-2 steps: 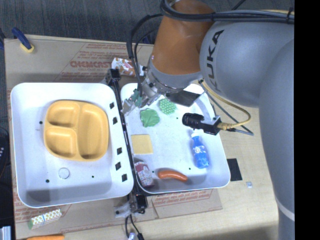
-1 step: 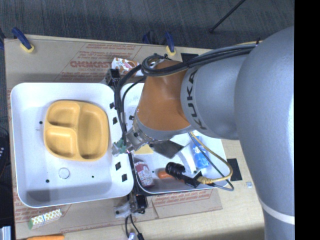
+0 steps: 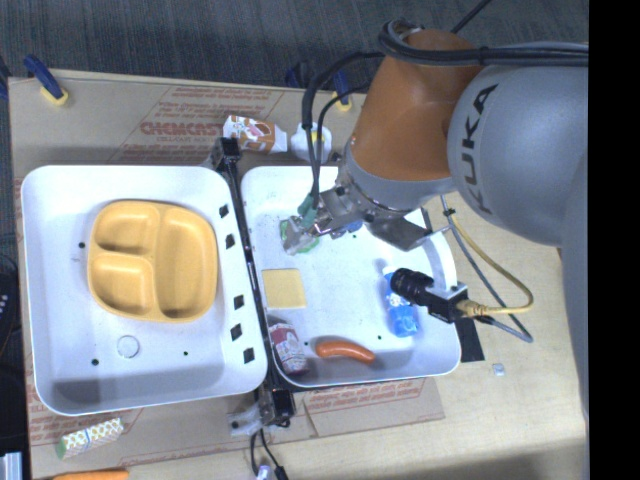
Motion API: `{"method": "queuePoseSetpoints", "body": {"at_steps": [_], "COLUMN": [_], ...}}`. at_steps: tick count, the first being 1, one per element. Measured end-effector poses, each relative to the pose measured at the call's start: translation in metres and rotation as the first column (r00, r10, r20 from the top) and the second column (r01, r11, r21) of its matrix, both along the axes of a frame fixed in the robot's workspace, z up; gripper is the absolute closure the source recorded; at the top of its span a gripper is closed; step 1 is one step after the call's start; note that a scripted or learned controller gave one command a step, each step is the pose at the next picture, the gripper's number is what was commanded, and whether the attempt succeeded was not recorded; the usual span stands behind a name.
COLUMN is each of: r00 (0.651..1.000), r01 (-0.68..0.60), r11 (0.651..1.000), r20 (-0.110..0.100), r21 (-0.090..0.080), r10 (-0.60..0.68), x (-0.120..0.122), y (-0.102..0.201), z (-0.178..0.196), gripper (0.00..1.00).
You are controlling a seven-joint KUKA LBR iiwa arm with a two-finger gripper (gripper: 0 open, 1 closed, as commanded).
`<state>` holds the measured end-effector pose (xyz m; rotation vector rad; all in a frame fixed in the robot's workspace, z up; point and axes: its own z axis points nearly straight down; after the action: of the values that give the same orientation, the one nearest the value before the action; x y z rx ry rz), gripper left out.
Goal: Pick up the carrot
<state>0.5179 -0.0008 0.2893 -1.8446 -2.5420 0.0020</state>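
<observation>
While untouched, carrot [image 3: 344,349] well below jaws.

This looks like a robotics lab: a KUKA arm [image 3: 480,118] with loose cables reaches over a bench [image 3: 520,398] covered with cardboard [image 3: 190,118], and clamps [image 3: 45,78] hold two white bins [image 3: 60,368] there.

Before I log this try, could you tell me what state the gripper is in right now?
Gripper: cannot be told; it is over the right bin, apart from the carrot.
</observation>
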Motion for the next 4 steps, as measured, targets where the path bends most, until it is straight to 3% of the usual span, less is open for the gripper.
{"method": "queuePoseSetpoints", "body": {"at_steps": [1, 2, 3, 4], "r00": [0.949, 0.896, 0.835, 0.793], "r01": [0.314, 0.445, 0.551, 0.61], "r11": [0.949, 0.896, 0.835, 0.793], "r20": [-0.005, -0.002, -0.003, -0.002], "r21": [-0.002, 0.0, -0.002, 0.0], "r10": [-0.314, -0.445, -0.551, -0.61], "x": [-0.017, -0.032, -0.042, -0.042], "y": [0.038, -0.008, -0.028, -0.079], "z": [-0.098, -0.027, -0.054, -0.012], "gripper": [1.0, 1.0, 1.0, 1.0]}}
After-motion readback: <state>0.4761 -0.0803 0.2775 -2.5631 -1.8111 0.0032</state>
